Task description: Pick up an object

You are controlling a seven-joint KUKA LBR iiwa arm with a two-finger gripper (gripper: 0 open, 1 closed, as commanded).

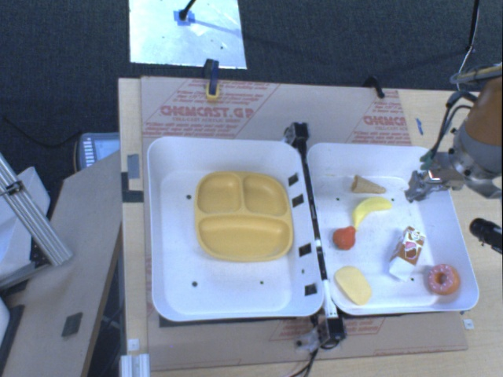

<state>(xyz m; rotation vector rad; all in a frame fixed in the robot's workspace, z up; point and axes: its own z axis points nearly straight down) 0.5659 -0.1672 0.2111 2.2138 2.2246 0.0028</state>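
From the camera view, my gripper hung over the far right part of the right bin, near its right wall. I could not tell from that slant how my fingers stood, and nothing showed between them. My arm reached in from the right edge behind it.

Just to the left of my gripper, on the bin floor, lay a tan cone. Below that and still to my left, a yellow banana rested, with a red tomato further down and left of it. Nearer the front of the bin than my gripper, almost straight under it in the picture, a small carton lay tilted, and a pink doughnut sat just beside it toward the front right corner. A pale yellow oval piece lay at the front left of that bin.

Well apart to my left, the left bin held a yellow divided plate.
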